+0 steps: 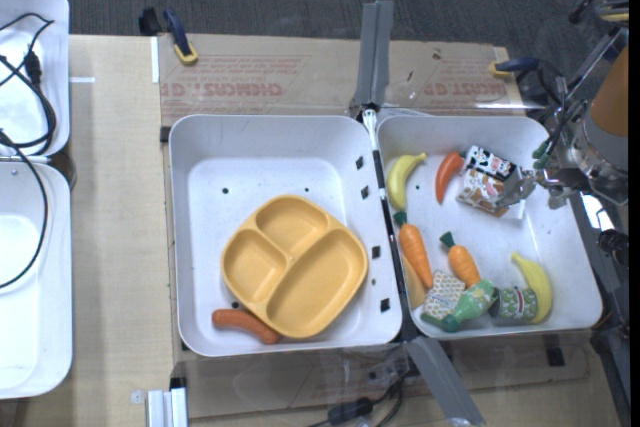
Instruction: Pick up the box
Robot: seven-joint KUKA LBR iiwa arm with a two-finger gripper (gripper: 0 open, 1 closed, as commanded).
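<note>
White and patterned, the box (487,181) lies upper right, the gripper (522,188) touching it, grip state unclear; next comes a firm close.

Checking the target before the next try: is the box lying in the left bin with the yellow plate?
No, the box lies in the right bin, near the red pepper, while the yellow plate sits in the left bin.

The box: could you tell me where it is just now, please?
The box lies in the right bin, near its far right corner, beside the red pepper, with the gripper at its right edge.
</note>
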